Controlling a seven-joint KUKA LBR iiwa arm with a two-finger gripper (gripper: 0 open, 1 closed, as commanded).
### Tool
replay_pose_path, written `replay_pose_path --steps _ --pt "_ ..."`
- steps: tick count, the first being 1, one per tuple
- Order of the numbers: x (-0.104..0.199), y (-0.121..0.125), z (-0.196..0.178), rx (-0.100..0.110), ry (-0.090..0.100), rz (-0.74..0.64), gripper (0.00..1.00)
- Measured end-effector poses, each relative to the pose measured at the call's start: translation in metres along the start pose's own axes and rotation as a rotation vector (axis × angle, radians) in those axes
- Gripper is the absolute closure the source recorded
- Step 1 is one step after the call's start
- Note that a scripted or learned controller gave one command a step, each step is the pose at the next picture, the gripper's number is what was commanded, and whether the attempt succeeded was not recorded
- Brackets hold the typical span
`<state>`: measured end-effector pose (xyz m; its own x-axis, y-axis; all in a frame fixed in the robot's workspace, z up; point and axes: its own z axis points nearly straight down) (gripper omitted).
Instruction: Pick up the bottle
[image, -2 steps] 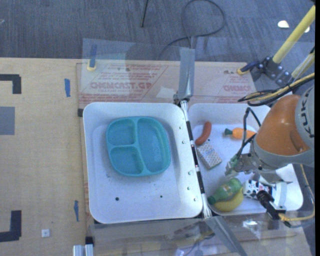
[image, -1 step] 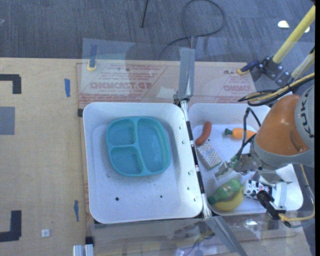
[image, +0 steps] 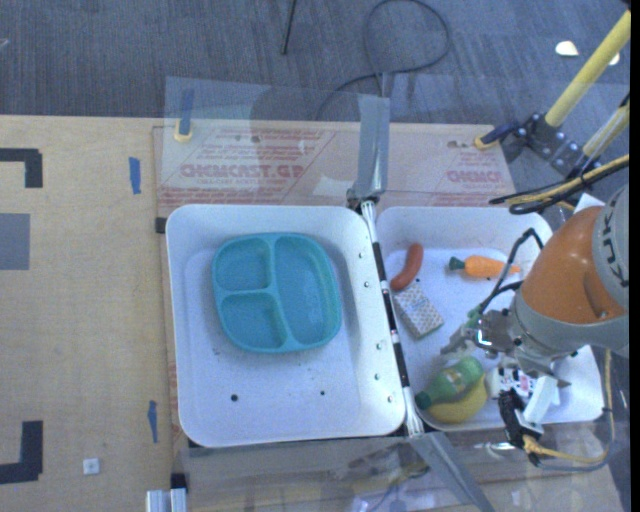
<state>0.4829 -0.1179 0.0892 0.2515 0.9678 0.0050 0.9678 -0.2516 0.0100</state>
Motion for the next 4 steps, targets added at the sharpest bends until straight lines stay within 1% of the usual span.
replay_pose_path --steps 1,2,3,4 --pt "-0.002 0.001 -0.011 -0.004 -0.002 0.005 1.0" --pt "-0.002 0.001 -0.01 -0.004 -0.002 0.006 0.0" --pt "-0.023 0.009 -0.002 0.009 0.016 0.247 0.0" --pt "0.008 0.009 0.0 -0.005 -0.006 0.686 0.0"
